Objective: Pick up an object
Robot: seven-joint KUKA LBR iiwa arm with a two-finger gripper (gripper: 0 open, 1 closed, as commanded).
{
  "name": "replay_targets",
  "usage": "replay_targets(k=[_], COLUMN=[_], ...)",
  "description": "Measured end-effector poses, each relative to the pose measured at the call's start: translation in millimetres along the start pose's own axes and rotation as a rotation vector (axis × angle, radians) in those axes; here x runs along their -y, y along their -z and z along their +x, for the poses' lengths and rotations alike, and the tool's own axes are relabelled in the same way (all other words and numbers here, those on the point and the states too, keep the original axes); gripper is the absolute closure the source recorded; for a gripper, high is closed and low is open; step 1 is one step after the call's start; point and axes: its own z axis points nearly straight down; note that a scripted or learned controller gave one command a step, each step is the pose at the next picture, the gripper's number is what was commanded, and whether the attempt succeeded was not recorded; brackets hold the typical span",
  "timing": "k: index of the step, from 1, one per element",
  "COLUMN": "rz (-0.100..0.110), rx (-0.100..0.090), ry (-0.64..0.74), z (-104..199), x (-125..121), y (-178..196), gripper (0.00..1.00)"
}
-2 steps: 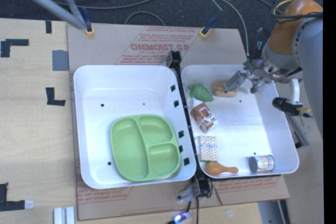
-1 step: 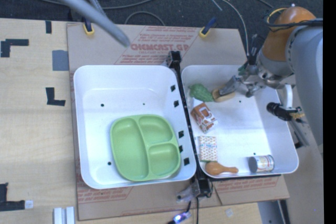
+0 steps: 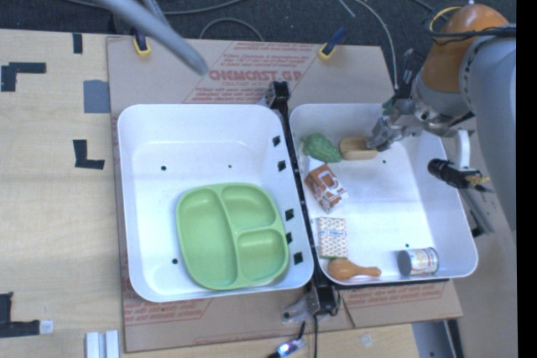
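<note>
Claw (image 3: 384,136): grip state cannot be told, blurred, touching tan block (image 3: 358,150).
Risk: block perhaps nudged toward green toy (image 3: 321,147), slipping free.

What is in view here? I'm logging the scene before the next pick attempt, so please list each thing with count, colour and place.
left bin: 1, white, left side of the bench
right bin: 1, white, right side, beside the left bin
divided plate: 1, light green, three compartments, lying in the left bin
green item: 1, green, top left of the right bin
tan block: 1, tan, right of the green item, at the tool
patterned packet: 1, orange and white, left side of the right bin
checked packet: 1, pale with orange checks, below the patterned packet
orange piece: 1, orange-tan, bottom left of the right bin
can: 1, silver, on its side, bottom right of the right bin
arm: 1, grey with orange band, from the right
tool: 1, dark, over the right bin's top edge
</note>
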Motion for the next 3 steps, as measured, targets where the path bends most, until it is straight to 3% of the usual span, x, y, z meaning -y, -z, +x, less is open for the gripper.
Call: replay_targets(k=[3], rz=[0.005], rx=[-0.001], ry=[-0.003], z=[1.0], x=[10.7], y=[132.0], gripper=[1.0])
